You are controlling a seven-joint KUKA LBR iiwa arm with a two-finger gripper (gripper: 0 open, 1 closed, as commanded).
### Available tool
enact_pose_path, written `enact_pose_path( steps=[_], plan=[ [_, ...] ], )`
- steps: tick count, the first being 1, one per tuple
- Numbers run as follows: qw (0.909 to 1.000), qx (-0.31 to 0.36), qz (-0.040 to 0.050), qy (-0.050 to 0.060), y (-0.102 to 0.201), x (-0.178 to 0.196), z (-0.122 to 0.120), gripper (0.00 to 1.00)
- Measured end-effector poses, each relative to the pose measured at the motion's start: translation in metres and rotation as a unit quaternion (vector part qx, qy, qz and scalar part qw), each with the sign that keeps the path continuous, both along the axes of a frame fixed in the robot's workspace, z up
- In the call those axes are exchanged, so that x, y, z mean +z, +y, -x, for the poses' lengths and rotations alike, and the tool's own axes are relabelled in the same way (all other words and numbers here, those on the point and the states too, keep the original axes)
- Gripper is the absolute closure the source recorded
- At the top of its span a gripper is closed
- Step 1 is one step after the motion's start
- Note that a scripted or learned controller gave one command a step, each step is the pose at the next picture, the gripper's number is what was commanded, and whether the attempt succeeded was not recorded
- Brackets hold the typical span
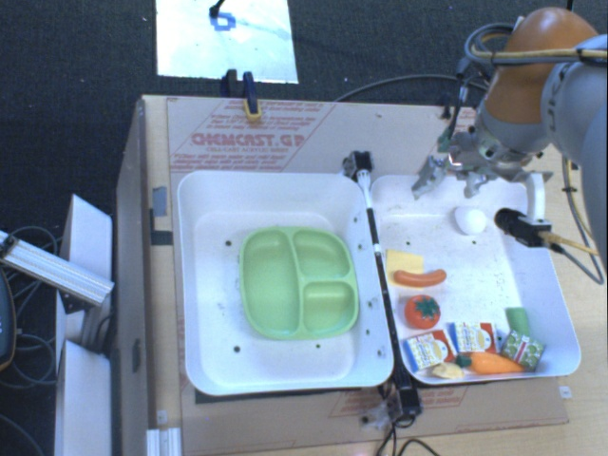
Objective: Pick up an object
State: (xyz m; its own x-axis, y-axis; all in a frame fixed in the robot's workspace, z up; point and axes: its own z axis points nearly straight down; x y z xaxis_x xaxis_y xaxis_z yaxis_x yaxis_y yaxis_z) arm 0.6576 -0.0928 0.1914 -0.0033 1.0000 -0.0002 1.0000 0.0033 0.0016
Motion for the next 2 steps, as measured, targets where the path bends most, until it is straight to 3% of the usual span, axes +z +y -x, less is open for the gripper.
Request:
enact_pose_path(
  steps=[1, 2],
  plan=[
    [1.0, -0.001, 0.0002, 0.001, -0.031, -0.107, 0.037, 0.0],
    [1.0, -0.002, 0.0017, -0.002, -0.115, 0.028, 0.132, 0.0]
  ],
)
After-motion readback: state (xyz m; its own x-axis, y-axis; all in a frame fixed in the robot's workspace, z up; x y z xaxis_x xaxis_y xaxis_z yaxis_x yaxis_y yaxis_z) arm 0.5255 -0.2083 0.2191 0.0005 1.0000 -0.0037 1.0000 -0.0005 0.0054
